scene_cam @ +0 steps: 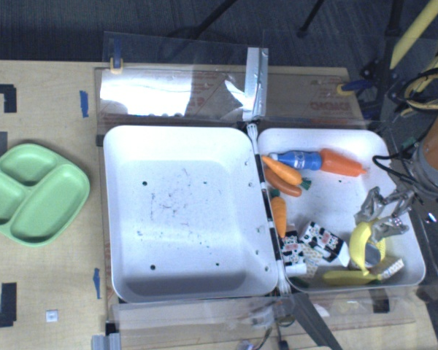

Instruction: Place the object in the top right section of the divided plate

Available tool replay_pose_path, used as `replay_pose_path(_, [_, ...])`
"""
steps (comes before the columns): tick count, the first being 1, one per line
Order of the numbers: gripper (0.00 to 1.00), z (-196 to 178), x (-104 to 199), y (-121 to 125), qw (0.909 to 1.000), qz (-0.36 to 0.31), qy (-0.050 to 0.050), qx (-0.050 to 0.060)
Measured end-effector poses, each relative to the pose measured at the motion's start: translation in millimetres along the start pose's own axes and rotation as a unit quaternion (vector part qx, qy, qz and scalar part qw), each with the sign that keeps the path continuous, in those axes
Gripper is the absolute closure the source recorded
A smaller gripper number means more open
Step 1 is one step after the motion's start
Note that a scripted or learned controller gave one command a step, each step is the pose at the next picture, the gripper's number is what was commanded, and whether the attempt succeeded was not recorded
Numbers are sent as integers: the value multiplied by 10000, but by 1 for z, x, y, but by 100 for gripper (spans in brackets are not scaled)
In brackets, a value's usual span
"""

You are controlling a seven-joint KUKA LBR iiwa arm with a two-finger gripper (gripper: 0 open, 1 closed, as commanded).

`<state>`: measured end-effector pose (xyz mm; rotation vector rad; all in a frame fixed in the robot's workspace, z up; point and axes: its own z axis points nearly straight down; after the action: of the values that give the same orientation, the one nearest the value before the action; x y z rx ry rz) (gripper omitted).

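Nearest to us, along the front edge of the right bin, we see a yellow banana lying beside a flatter yellow piece. We find the gripper directly over the banana, near the bin's right wall; its metal fingers reach down toward the fruit, but we cannot tell whether the jaws are apart, together, or clamped on anything. Just left of the banana, a small black-and-white patterned box rests near the front left corner of that bin. Along the bin's left wall we see an orange carrot, and further back another carrot. Toward the back edge lies a bottle with a blue half and an orange half. Beside it, the left bin shows only scuffs. Well apart, on the bench's left edge, sits the green divided plate, its sections bare.
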<state>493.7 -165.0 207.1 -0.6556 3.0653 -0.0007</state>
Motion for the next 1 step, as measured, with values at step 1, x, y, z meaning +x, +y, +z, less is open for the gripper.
replay_pose_path(1, [100, -88, -5, -7, 9973, -730, 1, 1])
